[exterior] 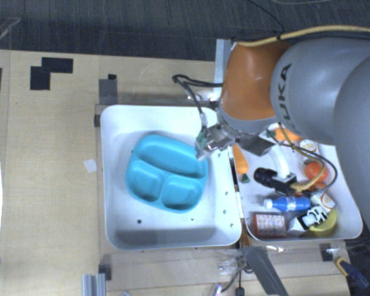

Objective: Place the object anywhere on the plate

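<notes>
Blue three-compartment plate (pixel 166 172) lying flat, slightly skewed, in left bin (pixel 114 184).

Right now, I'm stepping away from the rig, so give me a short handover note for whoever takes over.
Gripper: over the right edge of the left bin, at the upper right corner of the blue plate. Whether it is open or carrying anything cannot be told from this view.
Plate: a blue divided plate, lying in the left bin; nothing shows in its compartments.
Right bin: holds a clutter of small things, among them a blue marker and an orange carrot-like piece.
Done: no object on the plate yet.
Left: confirm what the gripper has, then get one object onto the plate.
</notes>
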`<move>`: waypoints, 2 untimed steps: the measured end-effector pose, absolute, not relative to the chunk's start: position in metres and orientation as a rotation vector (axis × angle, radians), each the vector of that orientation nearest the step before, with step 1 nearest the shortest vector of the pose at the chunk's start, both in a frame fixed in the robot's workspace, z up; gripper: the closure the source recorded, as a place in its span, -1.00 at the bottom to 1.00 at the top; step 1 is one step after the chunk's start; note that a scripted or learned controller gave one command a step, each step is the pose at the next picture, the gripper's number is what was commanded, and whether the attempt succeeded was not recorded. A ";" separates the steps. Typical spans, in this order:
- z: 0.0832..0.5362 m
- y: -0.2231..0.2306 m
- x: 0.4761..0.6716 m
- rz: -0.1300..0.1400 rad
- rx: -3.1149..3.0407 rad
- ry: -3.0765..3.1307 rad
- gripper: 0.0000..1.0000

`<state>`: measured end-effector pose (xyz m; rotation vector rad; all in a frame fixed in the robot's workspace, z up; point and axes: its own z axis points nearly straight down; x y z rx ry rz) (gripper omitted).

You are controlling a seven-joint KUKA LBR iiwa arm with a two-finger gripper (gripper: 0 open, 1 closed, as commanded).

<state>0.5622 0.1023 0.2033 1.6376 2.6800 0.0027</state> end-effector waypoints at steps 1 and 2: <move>0.160 0.121 0.540 0.000 1.693 2.647 1.00; 0.149 0.134 0.521 -0.002 2.414 2.014 1.00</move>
